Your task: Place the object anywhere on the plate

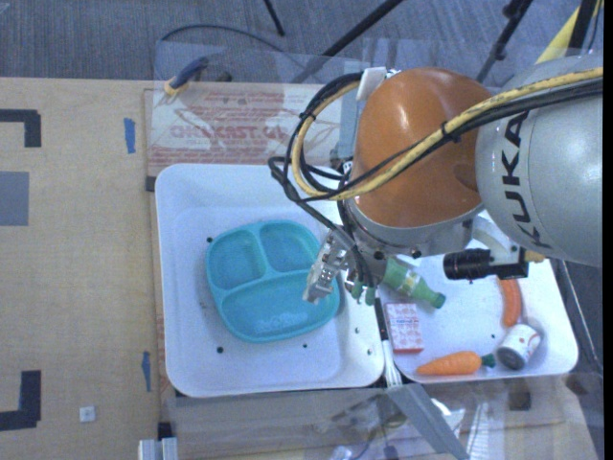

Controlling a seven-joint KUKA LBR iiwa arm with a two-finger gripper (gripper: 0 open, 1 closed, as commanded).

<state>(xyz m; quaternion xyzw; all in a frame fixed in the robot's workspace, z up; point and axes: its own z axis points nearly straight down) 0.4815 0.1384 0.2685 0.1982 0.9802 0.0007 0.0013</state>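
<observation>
Gripper [326, 278] hangs over the right edge of the blue divided plate [271, 281], in the left white bin [182, 257]; can't tell whether it is released or clenched, the tip is small and blurred, and nothing is clearly seen held in it; plate lies mostly to the gripper's left and slightly below it, three compartments, larger one toward the near side; green bottle [414, 285] lies on its side just right of the gripper, in the right white bin [560, 338], neck end toward the gripper, partly under the wrist; red and white packet [405, 328] sits below-right of the gripper, near the bottle but apart from it; orange carrot [450, 362] lies further below-right, near the front wall of the right bin; small white can [519, 344] just right of the carrot's green end; an orange-red sausage-like item [512, 303] stands above the can, well right of the gripper; orange band [417, 147] of the arm bulks above-right of the gripper, yellow and black cables [316, 151] looping over it; none of the loose objects rests on the plate.
</observation>
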